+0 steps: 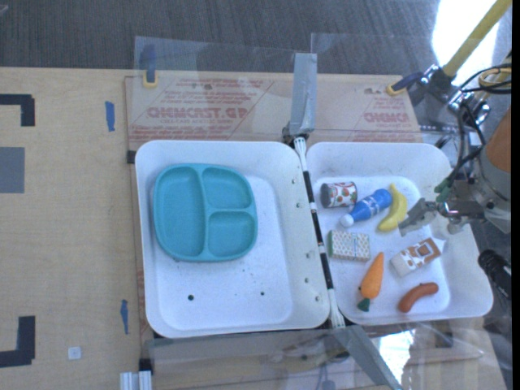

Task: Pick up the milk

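Note:
The milk is a small white carton with a brown label. It lies on its side in the right bin, toward the right wall. My gripper hovers just above and behind the carton, reaching in from the right. It is open, with nothing between its fingers. One grey finger points toward the banana, and the other sits near the carton's upper right corner.
The right bin also holds a can, a blue bottle, a banana, a speckled packet, a carrot and a sausage. A teal divided plate lies in the left bin.

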Motion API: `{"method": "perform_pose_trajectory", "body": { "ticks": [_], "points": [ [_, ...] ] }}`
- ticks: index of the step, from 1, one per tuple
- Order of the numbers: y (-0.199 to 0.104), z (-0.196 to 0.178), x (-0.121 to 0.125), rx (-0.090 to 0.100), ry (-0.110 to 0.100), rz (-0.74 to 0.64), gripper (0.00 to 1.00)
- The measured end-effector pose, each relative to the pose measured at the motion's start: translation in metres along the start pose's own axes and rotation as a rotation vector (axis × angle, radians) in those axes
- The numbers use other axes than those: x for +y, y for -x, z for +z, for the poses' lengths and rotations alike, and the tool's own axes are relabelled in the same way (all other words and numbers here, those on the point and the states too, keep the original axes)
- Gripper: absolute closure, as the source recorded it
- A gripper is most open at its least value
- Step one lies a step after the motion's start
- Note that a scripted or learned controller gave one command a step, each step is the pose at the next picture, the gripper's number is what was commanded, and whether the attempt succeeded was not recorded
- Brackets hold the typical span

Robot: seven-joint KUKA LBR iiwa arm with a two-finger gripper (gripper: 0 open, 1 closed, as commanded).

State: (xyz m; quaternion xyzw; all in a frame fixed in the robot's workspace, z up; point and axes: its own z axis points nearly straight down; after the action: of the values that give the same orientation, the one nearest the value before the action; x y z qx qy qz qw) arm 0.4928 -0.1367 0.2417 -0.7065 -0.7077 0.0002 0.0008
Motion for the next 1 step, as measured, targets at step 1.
{"method": "perform_pose_trajectory", "body": {
  "ticks": [1],
  "points": [
    [0.0582,0.1540,0.0454,-0.002,0.008,0.040,0.00]
  ]
}}
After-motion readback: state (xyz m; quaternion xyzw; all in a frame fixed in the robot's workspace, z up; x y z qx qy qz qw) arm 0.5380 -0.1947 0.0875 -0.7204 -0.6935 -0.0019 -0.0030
